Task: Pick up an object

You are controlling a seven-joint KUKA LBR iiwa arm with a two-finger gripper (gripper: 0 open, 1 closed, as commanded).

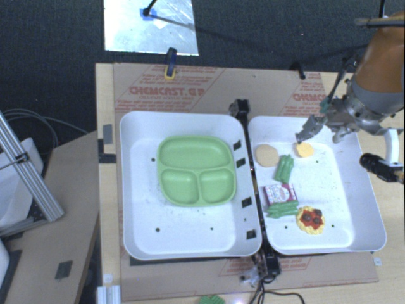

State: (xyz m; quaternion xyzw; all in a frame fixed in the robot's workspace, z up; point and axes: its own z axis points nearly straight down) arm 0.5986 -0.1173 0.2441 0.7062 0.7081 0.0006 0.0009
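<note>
1. Small yellow piece [305,149] lies in the right bin [354,189], near its far edge and about midway along it, just under the tip of the gripper [308,132]
2. The gripper hangs at the far edge of the right bin, directly above the yellow piece; whether its tips are spread or pressed together cannot be told, and nothing is seen held
3. The grey arm [380,75] with its orange band comes in over the far right corner of that bin
4. A tan round disc [267,154] lies near the bin's far left corner, left of the yellow piece and apart from it
5. A green bundle [284,168] lies just beside the disc, toward the bin's middle
6. A pink-and-white box [279,194] sits nearer the front, with a green strip [282,209] touching its near side
7. A yellow flower-shaped piece with a red centre [310,220] rests close to the bin's near edge
8. The left bin [139,233] holds a green divided plate [196,170] at its middle
</note>
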